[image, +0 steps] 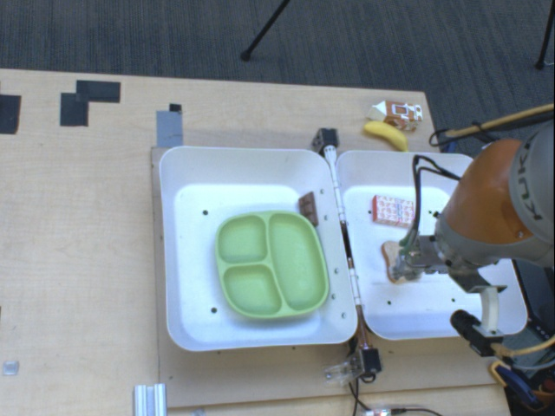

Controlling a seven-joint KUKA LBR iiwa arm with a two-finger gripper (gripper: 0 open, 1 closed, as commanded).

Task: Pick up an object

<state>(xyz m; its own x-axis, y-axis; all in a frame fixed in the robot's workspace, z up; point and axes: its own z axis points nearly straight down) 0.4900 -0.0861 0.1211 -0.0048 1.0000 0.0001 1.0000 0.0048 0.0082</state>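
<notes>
The gripper (401,267) is down on a small tan object (391,252) in the right bin (434,319), nothing lifted yet, though I cannot tell how its grasping end is set.

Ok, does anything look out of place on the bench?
Yes. A banana and a small packet lie on the bench beyond the right bin, outside both bins. A small brown thing leans on the left bin's right wall.
</notes>
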